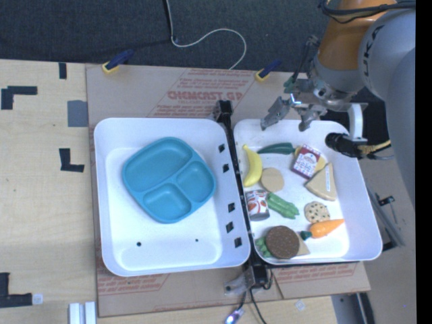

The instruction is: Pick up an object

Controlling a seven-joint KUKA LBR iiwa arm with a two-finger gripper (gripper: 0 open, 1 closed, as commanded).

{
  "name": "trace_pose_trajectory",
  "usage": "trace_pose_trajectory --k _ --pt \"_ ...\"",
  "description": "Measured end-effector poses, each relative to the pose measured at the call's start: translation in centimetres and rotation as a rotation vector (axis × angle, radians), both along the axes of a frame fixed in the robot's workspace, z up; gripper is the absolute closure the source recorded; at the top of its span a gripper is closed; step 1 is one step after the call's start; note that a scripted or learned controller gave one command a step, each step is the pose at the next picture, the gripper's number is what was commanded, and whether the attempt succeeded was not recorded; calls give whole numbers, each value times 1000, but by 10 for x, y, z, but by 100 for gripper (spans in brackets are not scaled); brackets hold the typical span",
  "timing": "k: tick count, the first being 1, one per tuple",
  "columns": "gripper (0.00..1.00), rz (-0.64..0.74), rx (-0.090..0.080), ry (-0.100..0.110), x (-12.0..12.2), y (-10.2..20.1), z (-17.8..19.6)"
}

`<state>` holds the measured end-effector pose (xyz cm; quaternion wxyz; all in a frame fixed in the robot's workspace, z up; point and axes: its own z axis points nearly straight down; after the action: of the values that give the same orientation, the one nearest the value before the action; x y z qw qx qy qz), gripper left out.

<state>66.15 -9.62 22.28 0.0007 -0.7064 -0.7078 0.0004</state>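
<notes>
The tool (291, 118) hangs with its fingers spread apart, gripping nothing, over the far edge of the right bin (358, 201). Toy food fills that bin; the banana (252, 165) lies near its left wall, and bare floor shows along the far edge.

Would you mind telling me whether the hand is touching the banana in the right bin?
Apart. The camera view shows the hand open above the bin's far edge, with bare white bin floor between its fingertips and the banana.

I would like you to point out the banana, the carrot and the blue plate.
banana (252, 167): camera view, middle of its yellow curve.
carrot (327, 228): camera view, middle of the orange body.
blue plate (156, 155): camera view, bare floor of its large compartment.
</notes>
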Motion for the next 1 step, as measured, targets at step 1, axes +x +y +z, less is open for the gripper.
trace_pose_trajectory --k 1 --pt "0 2 -1 -17 -38 23 156"
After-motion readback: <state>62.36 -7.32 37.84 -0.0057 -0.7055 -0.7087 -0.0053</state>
